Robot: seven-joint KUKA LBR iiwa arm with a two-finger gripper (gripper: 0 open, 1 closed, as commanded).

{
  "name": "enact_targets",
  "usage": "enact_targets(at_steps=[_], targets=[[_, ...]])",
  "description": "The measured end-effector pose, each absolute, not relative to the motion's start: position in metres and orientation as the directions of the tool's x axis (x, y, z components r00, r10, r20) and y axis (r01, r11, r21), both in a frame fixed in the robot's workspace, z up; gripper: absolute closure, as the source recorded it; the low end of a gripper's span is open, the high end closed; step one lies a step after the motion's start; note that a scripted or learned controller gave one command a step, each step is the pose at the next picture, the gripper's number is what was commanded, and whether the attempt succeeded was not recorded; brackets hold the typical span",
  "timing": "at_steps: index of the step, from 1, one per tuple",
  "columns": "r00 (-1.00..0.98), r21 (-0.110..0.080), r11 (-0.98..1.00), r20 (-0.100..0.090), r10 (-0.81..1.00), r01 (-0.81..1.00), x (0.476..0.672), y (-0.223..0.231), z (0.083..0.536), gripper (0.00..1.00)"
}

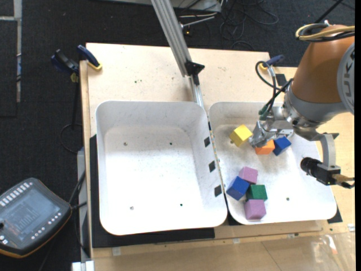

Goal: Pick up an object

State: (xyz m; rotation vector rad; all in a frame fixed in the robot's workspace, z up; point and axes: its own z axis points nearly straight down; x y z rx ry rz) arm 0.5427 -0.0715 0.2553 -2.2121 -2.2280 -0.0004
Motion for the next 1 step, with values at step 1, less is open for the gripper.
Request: enact_targets(at_steps=[1], targets=[[-0.007, 0.002, 0.007, 0.001, 1.000, 1.000, 0.5639, -0.0204, 0.2539, 1.00]])
